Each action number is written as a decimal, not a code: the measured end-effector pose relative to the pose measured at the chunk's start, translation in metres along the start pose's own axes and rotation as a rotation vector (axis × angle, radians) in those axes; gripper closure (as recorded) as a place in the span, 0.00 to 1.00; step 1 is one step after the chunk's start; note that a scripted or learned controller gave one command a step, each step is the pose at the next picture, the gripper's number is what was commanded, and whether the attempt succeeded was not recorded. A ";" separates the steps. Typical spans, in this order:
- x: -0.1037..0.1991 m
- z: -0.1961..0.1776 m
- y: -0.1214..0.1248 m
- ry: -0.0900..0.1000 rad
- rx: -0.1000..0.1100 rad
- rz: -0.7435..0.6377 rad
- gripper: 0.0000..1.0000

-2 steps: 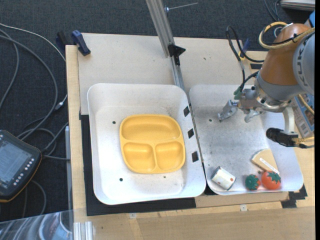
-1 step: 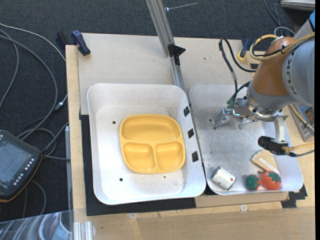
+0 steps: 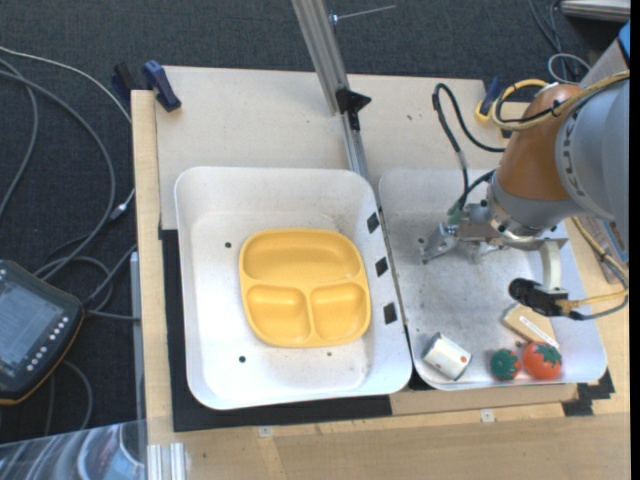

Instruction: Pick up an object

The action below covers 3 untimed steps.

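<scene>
A wooden bench (image 3: 250, 118) is carrying two shallow white bins side by side, seen from above at a slant. The left bin (image 3: 200, 268) is holding a yellow divided plate (image 3: 305, 288), which is lying flat near the bin's middle with its three compartments facing up.

The grey arm (image 3: 560, 158), with its orange band, is reaching in from the right over the right bin (image 3: 460, 308). Its pincer (image 3: 440, 243) is pointing leftward above the upper half of that bin, over bare floor – whether it is spread or pressed together cannot be told from this angle, and nothing is showing in its grip.

The small things are sitting along the right bin's near edge, well apart from the pincer. A short white cylinder (image 3: 447, 356) is lying tilted at the left of the row. To its right, a small green item (image 3: 503, 364) is sitting just beside a red-orange tomato (image 3: 543, 360). A tan block (image 3: 528, 324) is lying just above those two.

A silver rail (image 3: 320, 38) is slanting down from the top to the gap between the bins.
</scene>
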State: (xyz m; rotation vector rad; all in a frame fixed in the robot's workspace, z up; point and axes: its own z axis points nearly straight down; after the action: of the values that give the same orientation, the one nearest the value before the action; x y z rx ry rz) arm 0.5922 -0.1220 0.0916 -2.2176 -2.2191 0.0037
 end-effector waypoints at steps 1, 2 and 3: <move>0.000 -0.013 0.001 0.001 -0.005 0.000 1.00; 0.008 -0.062 0.009 -0.002 -0.011 -0.002 1.00; 0.008 -0.117 0.010 -0.003 -0.012 -0.001 1.00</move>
State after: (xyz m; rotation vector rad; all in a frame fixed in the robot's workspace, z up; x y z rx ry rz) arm 0.6032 -0.1142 0.2081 -2.2234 -2.2278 -0.0067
